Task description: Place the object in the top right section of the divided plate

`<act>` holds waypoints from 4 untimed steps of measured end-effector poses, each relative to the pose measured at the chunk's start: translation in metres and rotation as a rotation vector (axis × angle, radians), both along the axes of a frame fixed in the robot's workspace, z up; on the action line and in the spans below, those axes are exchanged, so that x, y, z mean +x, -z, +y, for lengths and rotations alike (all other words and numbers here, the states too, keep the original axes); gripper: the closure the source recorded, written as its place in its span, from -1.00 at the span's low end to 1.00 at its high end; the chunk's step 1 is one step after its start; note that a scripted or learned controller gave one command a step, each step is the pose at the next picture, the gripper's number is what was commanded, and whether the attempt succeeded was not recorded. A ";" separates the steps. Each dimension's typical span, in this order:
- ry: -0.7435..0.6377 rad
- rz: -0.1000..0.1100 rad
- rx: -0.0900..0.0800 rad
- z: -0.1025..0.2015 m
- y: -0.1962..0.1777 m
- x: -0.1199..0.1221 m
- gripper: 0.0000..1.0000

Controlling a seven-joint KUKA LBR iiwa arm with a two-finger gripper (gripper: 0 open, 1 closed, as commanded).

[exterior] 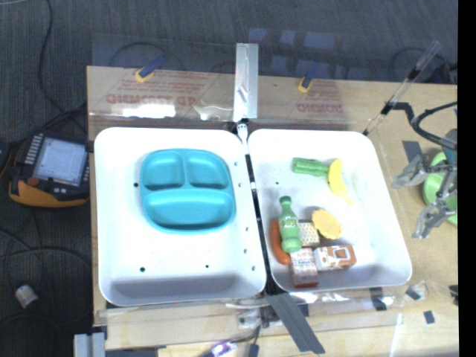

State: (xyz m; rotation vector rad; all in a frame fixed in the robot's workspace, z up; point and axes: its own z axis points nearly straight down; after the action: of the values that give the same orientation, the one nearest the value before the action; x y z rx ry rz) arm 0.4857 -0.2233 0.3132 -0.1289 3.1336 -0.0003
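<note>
Camera view: task looks unstarted. Blue divided plate [186,189] in left bin [119,266] w/ sections bare. Toy food incl. banana [337,178] & green bottle [288,224] in right bin [379,222]. Pincer [433,193] off at table's right edge, carrying nothing; spread or pressed, can't tell.

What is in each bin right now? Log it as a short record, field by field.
left bin: holds a blue divided plate, three sections, nothing on it
right bin: holds toy food
far side of right bin: green piece beside a yellow banana
near side of right bin: green bottle, orange round piece, small cartons, clustered together
claw: at the right edge, outside both bins
task status: no object on the plate yet
</note>
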 end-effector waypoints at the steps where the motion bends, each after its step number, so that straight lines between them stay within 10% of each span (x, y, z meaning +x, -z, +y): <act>1: -0.002 0.002 0.002 0.009 0.070 0.062 -1.00; 2: 0.200 0.000 0.002 0.034 0.039 0.049 -1.00; 3: 0.197 -0.005 0.004 0.035 0.029 0.051 1.00; 4: 0.086 0.004 0.000 0.021 0.133 0.058 1.00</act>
State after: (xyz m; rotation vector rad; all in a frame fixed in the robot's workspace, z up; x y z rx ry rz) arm 0.5438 -0.2020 0.1805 0.0056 3.1405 -0.0011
